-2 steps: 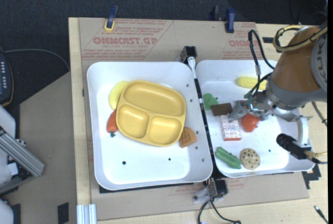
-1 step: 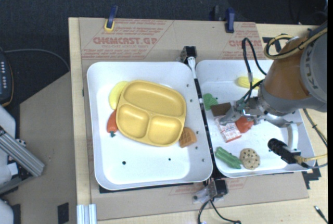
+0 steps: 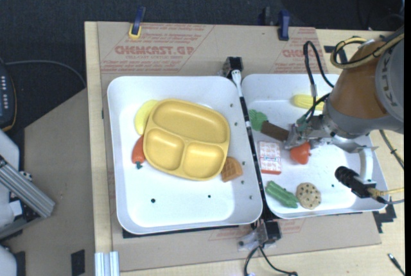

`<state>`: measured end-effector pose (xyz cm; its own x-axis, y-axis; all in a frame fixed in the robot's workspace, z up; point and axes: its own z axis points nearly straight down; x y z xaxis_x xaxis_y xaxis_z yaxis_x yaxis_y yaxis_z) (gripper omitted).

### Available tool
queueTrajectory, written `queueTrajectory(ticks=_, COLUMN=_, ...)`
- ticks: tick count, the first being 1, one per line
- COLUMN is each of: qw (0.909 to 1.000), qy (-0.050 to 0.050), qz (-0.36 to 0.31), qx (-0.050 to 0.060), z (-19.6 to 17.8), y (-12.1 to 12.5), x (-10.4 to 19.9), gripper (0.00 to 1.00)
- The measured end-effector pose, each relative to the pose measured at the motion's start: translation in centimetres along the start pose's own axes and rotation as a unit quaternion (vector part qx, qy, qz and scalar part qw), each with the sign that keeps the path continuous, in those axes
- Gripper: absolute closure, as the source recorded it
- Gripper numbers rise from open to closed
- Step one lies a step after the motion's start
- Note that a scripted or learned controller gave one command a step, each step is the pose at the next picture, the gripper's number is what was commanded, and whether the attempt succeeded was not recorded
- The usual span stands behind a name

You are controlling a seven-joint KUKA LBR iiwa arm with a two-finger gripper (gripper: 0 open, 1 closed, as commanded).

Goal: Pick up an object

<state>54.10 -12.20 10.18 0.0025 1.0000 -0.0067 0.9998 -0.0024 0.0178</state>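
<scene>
the grey arm's two-finger gripper (image 3: 302,140) is low in the right white bin (image 3: 321,85), directly over a small red tomato-like toy (image 3: 300,153), probably the pick target as it lies clear of the red-and-white packet (image 3: 270,157) beside it; i cannot tell the hand's state or if it holds the toy

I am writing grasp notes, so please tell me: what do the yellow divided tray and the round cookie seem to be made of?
Yellow divided tray: probably molded plastic with a smooth, slightly glossy finish; its color is uniform, the compartment edges are rounded, and soft highlights show. Round cookie: likely a plastic or rubber toy with a matte tan surface and dark specks like chocolate chips; it is too small to tell more.
</scene>
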Motion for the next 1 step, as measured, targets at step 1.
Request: queueTrajectory(ticks=1, qw=1.0, qy=0.002, qz=-0.002, qx=0.005, z=-6.09, y=1.02, x=0.01, gripper=1.0)
